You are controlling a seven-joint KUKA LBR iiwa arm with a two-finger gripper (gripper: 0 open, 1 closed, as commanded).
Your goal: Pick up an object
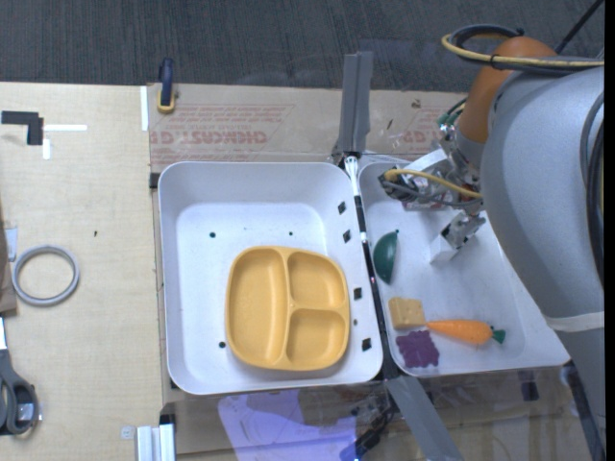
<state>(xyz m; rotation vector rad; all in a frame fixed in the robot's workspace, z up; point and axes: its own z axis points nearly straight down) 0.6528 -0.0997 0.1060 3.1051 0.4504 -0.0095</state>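
Note:
My gripper [462, 232] hangs over the upper middle of the right bin [519, 349], with cables bunched at its wrist. On the bin floor lie a dark green rounded object [385, 255] against the left wall, a tan block [406, 312], a purple piece [417, 350] and an orange carrot [463, 331] with a green top. The gripper stands to the right of the green object and well above the carrot in the view. I see nothing held in it.
The left bin [192, 257] holds a yellow divided plate [287, 307]. The arm's big grey body [553, 181] covers the right bin's right side. A grey tape ring [42, 275] and scissors [17, 401] lie on the bench at the left.

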